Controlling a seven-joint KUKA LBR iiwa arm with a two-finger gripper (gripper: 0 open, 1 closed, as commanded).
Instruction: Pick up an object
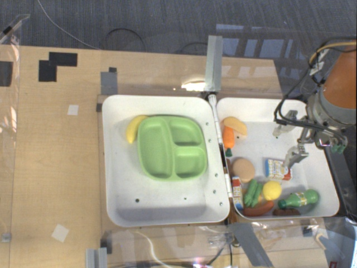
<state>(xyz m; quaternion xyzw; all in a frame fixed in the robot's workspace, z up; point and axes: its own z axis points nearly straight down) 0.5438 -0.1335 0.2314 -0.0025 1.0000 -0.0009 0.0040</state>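
A: Camera view, right bin: end effector hangs low; whether it's clenched or released, cannot tell, too small.

B: Targets?

A: Small printed carton just left of it, touching or apart unclear; print unreadable. Yellow lemon below-left, green bottle below. Glossy plastic, rounded.

B: Far left?

A: Green divided plate, partly covering a banana.

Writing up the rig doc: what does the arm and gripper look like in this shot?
The arm is grey with a rounded orange band above the wrist. Dark cables loop along its side. The gripper is small, of pale grey metal, with two slim fingers on a blocky, bracketed wrist mount.
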